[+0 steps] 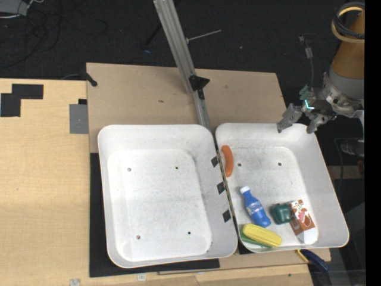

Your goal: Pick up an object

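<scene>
Jaws stood apart and held nothing on the gripper (299,121), above the right bin's (321,159) far rim. Near that bin's front edge lay a blue bottle (255,207), probably light, stiff, slippery; grip across its body.

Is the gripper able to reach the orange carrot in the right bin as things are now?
Probably yes. The carrot lies alone against the right bin's left wall, nothing on top of it; the gripper hangs open above the far rim. The nearby wall may crowd one finger.
</scene>
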